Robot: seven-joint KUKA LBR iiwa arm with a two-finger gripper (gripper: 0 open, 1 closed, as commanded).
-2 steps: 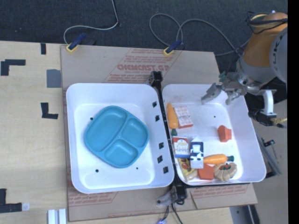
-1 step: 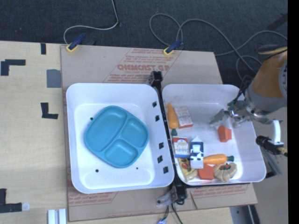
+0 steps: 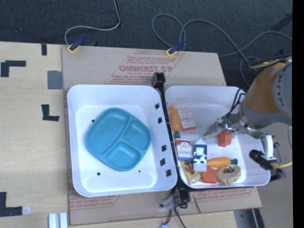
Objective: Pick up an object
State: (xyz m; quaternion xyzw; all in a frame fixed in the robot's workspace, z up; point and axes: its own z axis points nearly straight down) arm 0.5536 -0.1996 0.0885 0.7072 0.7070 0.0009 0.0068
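Though its tips blur, claw (image 3: 219,131) seemingly grasping orange block (image 3: 224,138), arm cropped right.

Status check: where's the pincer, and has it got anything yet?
Pincer low in right bin. Orange block right beside it, grip unconfirmed. Carrot and cartons crowd the near side. Blue tray alone in left bin.

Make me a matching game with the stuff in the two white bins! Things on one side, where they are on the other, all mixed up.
Things:
1. blue divided plate
2. toy carrot
3. orange block
4. orange bottle

Places:
A. right bin, by the divider, far end
B. left bin
C. at the gripper tips
D. right bin, near edge

Pairs: 1-B, 2-D, 3-C, 4-A
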